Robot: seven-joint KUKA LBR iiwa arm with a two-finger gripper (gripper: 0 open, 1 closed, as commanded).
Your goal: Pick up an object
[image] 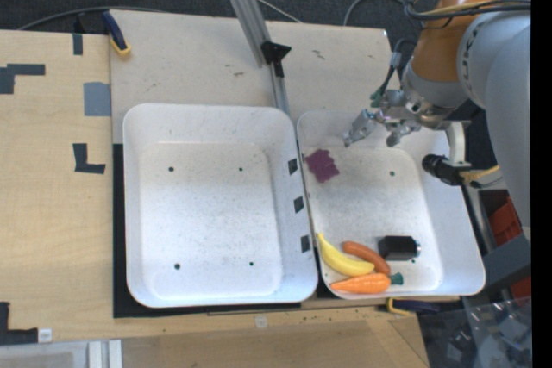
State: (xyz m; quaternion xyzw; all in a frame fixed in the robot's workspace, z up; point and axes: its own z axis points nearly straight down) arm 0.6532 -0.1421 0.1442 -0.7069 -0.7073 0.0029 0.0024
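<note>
Even, bright overhead light; soft shadows, slightly grainy, mild blur throughout.

One fixed camera looks down at a slant on both white bins (pixel 129 185).

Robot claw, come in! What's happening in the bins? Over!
Gripper open, holding nothing, up at far end of right bin. Purple piece close by; banana, carrots, black block at near end. Nothing blocking.

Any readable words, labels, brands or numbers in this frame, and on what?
None can be read. The purple item, banana, carrots, black block and both white bins show no print. The small tag at the bench edge is too small to read.
</note>
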